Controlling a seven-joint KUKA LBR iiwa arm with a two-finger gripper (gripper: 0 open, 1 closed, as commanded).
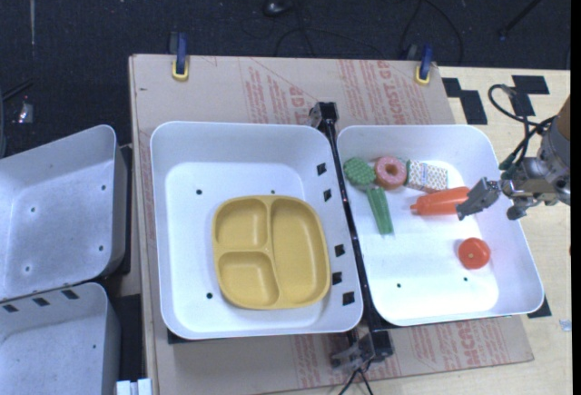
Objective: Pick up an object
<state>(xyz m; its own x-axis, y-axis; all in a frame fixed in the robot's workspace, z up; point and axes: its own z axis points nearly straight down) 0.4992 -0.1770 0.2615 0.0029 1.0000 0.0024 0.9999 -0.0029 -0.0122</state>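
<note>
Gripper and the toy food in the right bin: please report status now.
Gripper at right bin's right rim, nothing seen held. Carrot just left of it. Tomato below, apart. Donut farther left.

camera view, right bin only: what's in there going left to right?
Green leafy piece → green stick → pink donut → white cracker-like block → orange carrot → red tomato. The end effector sits at the carrot's right end, near the bin's right wall.
</note>
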